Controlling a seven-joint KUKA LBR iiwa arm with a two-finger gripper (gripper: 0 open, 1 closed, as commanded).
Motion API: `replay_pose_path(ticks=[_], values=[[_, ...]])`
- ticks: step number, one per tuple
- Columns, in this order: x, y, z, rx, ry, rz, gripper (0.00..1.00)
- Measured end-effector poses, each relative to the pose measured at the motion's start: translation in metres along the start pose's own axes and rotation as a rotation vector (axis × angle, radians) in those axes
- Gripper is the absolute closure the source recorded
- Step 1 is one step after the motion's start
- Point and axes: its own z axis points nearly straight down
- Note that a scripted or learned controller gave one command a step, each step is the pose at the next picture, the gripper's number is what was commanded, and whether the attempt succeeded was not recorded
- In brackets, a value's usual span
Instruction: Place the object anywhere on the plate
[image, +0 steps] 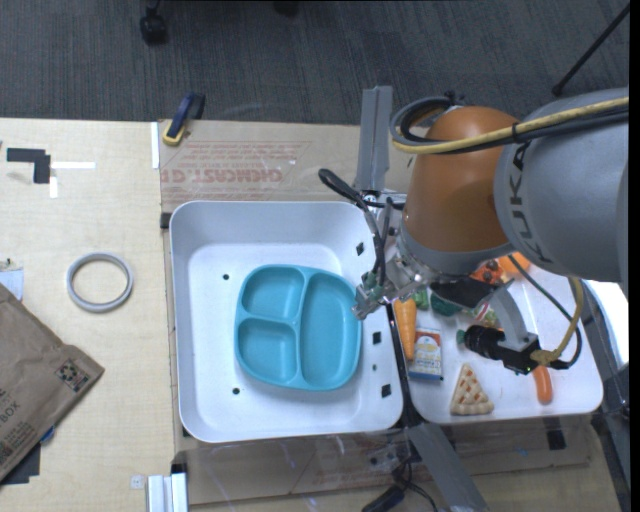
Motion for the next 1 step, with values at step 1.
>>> replay_pose_path(ticks=[1], values=[[-0.0001, 0.0000, 0.0000, 0.000, 0.000, 0.000, 0.00]])
